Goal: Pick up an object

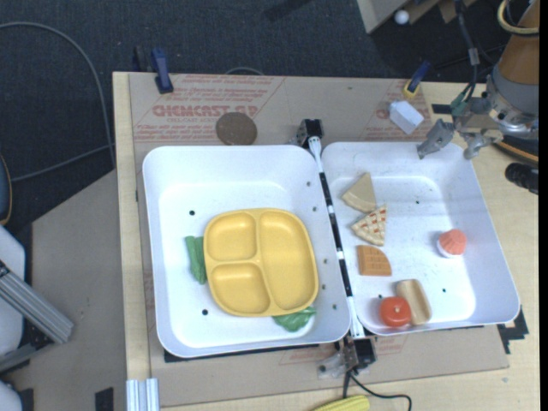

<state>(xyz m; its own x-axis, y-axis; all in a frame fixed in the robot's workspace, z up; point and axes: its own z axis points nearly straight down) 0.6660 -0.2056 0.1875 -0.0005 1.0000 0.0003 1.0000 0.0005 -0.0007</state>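
orange ball (452,243) below hand (454,141)

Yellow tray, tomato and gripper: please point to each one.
yellow tray (259,261), camera view, middle where its dividers meet.
tomato (396,312), camera view, its red top.
gripper (454,139), camera view, between its fingertips.

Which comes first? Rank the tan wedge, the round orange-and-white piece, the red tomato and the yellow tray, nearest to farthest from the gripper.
From the gripper at the right bin's top edge:
1. Tan wedge, upper left of the right bin.
2. Orange-and-white piece, right side; close to the wedge's distance.
3. Red tomato, bottom.
4. Yellow tray, left bin.
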